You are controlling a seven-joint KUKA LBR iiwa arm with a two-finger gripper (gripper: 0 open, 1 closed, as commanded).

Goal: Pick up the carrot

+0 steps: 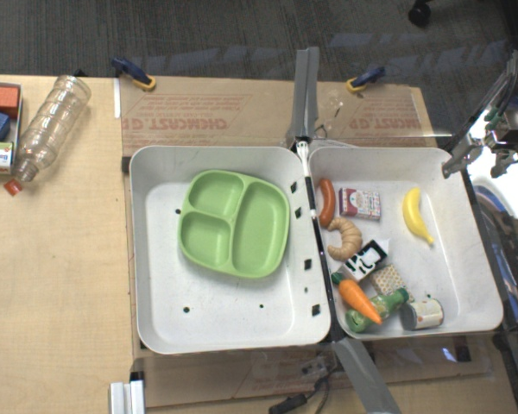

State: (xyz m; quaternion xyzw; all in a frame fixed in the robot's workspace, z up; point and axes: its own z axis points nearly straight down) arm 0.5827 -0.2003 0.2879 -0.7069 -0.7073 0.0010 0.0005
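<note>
Lying in the right bin (466, 231), the carrot (359, 301) is sitting well apart from the gripper (492, 141), far down and to the left of it as the camera sees things. It is lying slantwise, its thick end pointing up-left and its tip down-right, and it is resting across a green bottle (375, 309), touching it. Nothing is gripping the carrot.

Just above the carrot, closer to the gripper, a black-and-white card (363, 259) is lying beside a speckled block (386, 279). A croissant (344, 237) is curling above the card, and a sausage (326, 202) is lying upright along the bin's left wall. A small red-and-white carton (360, 203) is sitting to the right of the sausage. A banana (415, 215) is lying nearest the gripper of all the bin's contents, down and to the left of it but clearly apart. A small tin can (422, 314) is lying on its side by the bin's lower edge, right of the bottle.

The gripper is hovering at the right bin's upper right rim, and whether its jaws are apart or together cannot be told from here.

Farther left, the left bin (155, 317) is holding a green divided plate (235, 223). Beyond it, on the bench (52, 300), a clear plastic bottle (50, 126) is lying beside a box of coloured blocks (0, 123).
</note>
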